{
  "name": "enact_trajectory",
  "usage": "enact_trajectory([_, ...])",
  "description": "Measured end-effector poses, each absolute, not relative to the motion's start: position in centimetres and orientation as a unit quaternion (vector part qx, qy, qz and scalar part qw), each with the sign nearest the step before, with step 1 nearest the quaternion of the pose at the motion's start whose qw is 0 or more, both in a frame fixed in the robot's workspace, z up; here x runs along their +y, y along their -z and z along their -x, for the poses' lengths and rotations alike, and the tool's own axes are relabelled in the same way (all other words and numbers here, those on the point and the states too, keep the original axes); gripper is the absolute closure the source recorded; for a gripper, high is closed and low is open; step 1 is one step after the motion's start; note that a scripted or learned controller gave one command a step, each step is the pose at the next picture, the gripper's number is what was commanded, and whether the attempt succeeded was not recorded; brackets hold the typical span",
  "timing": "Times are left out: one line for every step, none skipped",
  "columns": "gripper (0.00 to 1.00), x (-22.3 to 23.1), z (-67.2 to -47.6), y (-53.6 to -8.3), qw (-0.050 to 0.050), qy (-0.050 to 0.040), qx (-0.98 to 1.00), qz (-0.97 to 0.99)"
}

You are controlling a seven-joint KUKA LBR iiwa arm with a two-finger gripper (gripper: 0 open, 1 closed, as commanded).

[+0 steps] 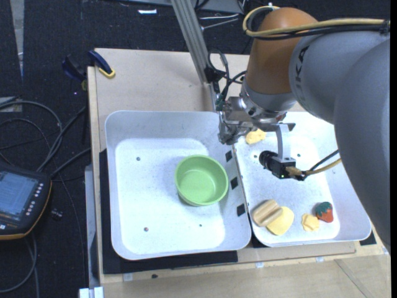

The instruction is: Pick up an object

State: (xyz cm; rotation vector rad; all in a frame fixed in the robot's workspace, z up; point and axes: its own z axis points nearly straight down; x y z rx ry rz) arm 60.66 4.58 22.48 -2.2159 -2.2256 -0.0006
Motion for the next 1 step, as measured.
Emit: enact_trajectory([1.00,9.90,-61.46,-23.86,0.000,0.0008,-0.709,0.705])
